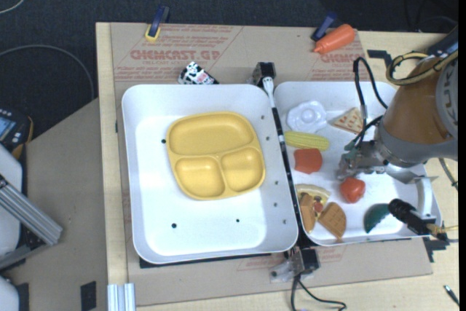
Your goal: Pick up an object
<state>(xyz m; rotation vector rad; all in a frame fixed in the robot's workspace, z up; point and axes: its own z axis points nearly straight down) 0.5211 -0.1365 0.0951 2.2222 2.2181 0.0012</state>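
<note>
**Hazards.** Nearest the camera, in the right-hand shallow white bin [325, 93], a brown bread-shaped toy [334, 219] lies touching a folded taco-like toy with a tan shell [312, 200]. A dark green leaf-shaped piece [377, 215] sits close by. Just beyond them lies a small round glossy red piece [353, 190], immediately below the gripper [352, 170]. I judge it the likeliest target.

Whether the gripper is open or closed cannot be told from this angle. The red piece looks smooth and curved, so an off-centre closure could squeeze it out sideways and roll it toward the green piece or the bread toy. A descent slightly off line could close on nothing. A contact that is too deep could press the tool against the bin floor.

**Materials and shapes.** The toys appear to be hard moulded plastic with a slight sheen. Farther back in the same bin are:
- a red blocky piece [308, 160], rounded at the corners
- a yellow ridged corn cob [306, 140], long and narrow
- a flat white fried-egg shape [306, 115], too thin to offer much grip
- a tan triangular pizza wedge [348, 120], equally flat

The left-hand shallow white bin [145, 156] holds a yellow three-compartment plastic tray [215, 155], which is wide and low-walled. On the cardboard beyond the bins rests an orange carrot-shaped toy [335, 38].
</note>
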